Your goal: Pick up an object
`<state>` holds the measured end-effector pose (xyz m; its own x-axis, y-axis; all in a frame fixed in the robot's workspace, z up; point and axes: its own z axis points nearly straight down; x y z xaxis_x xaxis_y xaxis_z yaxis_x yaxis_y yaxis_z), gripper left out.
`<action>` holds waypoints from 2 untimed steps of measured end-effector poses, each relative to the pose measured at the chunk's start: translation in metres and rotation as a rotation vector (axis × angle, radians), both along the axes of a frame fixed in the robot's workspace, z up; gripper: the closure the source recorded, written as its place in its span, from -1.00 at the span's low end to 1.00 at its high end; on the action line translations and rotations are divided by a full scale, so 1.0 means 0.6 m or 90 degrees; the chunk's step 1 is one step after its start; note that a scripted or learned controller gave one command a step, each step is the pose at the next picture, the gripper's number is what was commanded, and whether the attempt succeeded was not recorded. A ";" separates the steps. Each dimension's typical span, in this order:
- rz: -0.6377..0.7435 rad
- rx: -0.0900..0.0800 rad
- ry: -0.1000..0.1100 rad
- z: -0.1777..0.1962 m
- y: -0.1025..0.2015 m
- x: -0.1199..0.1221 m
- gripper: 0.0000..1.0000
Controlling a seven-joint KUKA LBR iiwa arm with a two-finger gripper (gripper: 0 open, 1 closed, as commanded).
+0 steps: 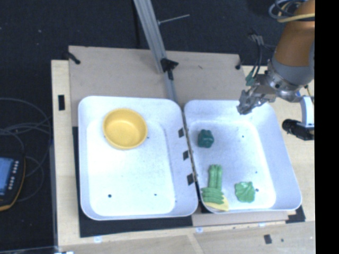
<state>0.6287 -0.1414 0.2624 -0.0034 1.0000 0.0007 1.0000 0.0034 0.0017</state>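
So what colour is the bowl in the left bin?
Yellow. The bowl shows clearly in the camera view, sitting in the left bin.

A single fixed camera looked down at a slant from above the pale wooden bench (pixel 212 70), far enough off to take in both shallow white plastic bins (pixel 127 205) side by side, with the grey-and-orange arm (pixel 294 46) entering at right.

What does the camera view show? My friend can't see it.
A robot claw hangs over the back of the right bin, which holds three green toys: one dark, one long, one leafy. The left bin holds a yellow bowl.
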 end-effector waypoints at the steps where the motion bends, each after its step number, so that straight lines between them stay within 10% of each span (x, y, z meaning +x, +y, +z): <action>1: 0.000 0.000 0.001 -0.024 0.087 0.021 1.00; 2: 0.000 0.000 0.000 -0.020 0.173 0.022 1.00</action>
<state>0.6417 -0.0379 0.2505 -0.0036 1.0000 0.0008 1.0000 0.0036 0.0012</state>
